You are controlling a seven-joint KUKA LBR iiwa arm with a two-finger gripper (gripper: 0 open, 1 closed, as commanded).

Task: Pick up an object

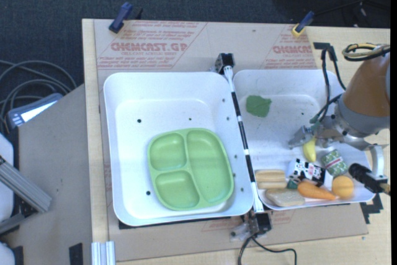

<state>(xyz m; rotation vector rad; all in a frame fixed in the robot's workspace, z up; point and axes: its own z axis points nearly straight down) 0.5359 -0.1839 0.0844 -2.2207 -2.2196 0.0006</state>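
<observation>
Target looks like the small yellow banana-shaped toy (309,149), lying in the right white bin (279,80) directly under the gripper (308,135). I judge the step as the descent onto the pick, no lift yet. Whether the tool is spread or pressed together I cannot tell; its metal tip blurs into the toy from this angle, so no grasp can be claimed.

Just beyond the toy toward the bin's near edge: a black-and-white patterned block (306,170), a green-and-white packet (334,162), an orange carrot toy (316,191), a round orange-yellow fruit toy (343,186), a tan bread-roll piece (270,179) and a pale flat slice (284,198). A crumpled green leafy piece (258,105) sits well apart, up and to the camera's left of the tool. The left white bin (124,102) holds a light green three-compartment plastic tray (190,169).

Next move needs, in my view: close squarely across the toy's narrow width, then lift straight up. Risk: crowded neighbours, a finger could snag the patterned block.
</observation>
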